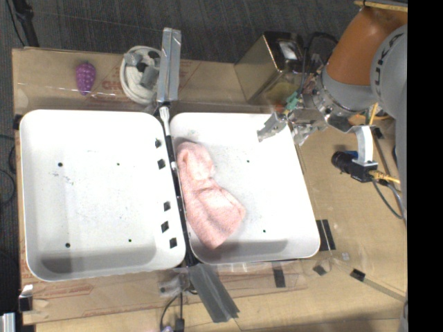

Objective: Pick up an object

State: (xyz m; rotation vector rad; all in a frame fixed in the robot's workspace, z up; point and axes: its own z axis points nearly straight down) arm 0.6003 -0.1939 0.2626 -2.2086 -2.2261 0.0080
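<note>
We see two shallow white bins side by side on the bench. In the right bin point(277, 206) lies a pink cloth point(206, 196), crumpled and elongated, running from just under the bin's upper left part down toward its lower middle, with its left edge close against the divider between the bins. The left bin point(90, 192) shows its bare white floor with a few small dark dots.

The arm point(367, 47) reaches in from the right, its orange band visible above the wrist. The gripper point(285, 126) hangs over the upper right corner of the right bin, well apart from the pink cloth. Nothing sits between its fingers that we can make out; whether they are spread or closed we cannot tell.

Beyond the bins, on the cardboard-coloured bench surface point(48, 81), rests a small purple object point(85, 77) like a bunch of grapes, and near it a white roll point(140, 73) beside a grey upright bar point(168, 64).
</note>
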